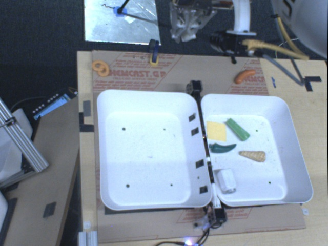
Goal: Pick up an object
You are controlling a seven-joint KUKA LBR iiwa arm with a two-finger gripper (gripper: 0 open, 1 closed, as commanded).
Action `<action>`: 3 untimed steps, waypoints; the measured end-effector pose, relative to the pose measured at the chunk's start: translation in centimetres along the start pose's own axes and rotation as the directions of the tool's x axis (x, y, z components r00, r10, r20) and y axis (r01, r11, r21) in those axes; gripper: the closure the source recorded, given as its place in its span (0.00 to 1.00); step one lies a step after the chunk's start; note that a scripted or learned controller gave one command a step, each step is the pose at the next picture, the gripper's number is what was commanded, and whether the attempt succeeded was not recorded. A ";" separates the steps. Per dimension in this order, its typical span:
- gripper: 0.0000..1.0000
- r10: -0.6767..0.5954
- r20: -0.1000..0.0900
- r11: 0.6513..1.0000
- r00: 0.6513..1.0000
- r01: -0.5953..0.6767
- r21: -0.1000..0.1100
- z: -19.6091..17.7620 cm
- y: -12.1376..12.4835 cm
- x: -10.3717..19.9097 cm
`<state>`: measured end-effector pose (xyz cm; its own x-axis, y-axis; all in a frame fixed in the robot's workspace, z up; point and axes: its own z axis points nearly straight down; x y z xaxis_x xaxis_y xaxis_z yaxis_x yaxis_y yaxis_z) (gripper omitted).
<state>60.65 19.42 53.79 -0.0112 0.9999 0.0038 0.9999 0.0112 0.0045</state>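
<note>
The right bin [292, 137] holds several small objects. A yellow flat square [216, 131] lies near the divider, with a light green block [238, 129] just to its right. Below them lie a dark green pepper [223, 147] and a tan cone [253, 156]. A white cylinder [225, 181] rests in the near left corner of that bin. My gripper [187, 24] hangs high at the top of the view, beyond the bench's far edge and well away from both bins, with nothing seen in it.
The left bin [110, 137] sits beside the right one, joined by a black hinge strip [201, 137]. On the bench beyond the bins lie an orange pretzel [101, 68], a sausage [244, 76] and a yellow-blue clamp [153, 53].
</note>
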 end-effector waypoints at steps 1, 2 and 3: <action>1.00 0.001 0.001 1.000 1.000 -0.001 0.005 0.3 -5.0 4.3; 1.00 0.012 0.004 1.000 1.000 -0.012 0.001 0.4 2.3 3.9; 1.00 0.026 0.009 1.000 1.000 -0.026 0.001 0.3 5.9 -11.7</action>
<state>66.67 7.76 53.51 0.0148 0.9999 -0.0052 0.9999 -0.0148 0.0033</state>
